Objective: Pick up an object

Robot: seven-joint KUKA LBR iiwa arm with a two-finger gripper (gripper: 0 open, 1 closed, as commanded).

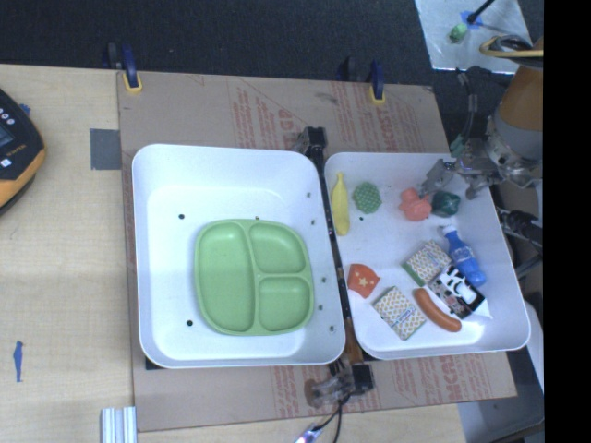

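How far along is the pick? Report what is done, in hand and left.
Done: the arm has reached the right bin, with the gripper at its far edge over a dark green object, beside the pink toy. In hand: nothing visibly lifted. Left: the grasp and lift; the banana and hot dog lie untouched.

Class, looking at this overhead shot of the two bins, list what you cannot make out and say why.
- Hand: in the camera view, too small and cluttered to tell open from shut.
- Dark green object: partly covered by the hand; identity unclear.
- Black-and-white packet: print too small to read.
- Arm: cut off at the right.
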